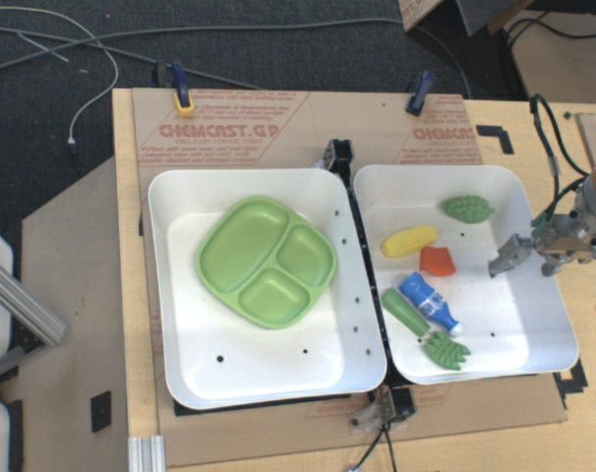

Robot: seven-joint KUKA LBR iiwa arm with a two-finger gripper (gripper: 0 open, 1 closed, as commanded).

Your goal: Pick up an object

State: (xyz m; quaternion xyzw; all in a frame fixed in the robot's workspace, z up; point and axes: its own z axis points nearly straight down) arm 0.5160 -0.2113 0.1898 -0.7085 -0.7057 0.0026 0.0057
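The gripper [519, 254] sits over the right bin's [534, 347] right side, fingers apart, grasping nothing. The orange block [437, 261] lies left of it, beside the yellow corn [409, 241].

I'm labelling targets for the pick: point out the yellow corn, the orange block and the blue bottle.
yellow corn [409, 241]: camera view, middle of the cob.
orange block [437, 261]: camera view, centre of its top face.
blue bottle [428, 302]: camera view, middle of its body.
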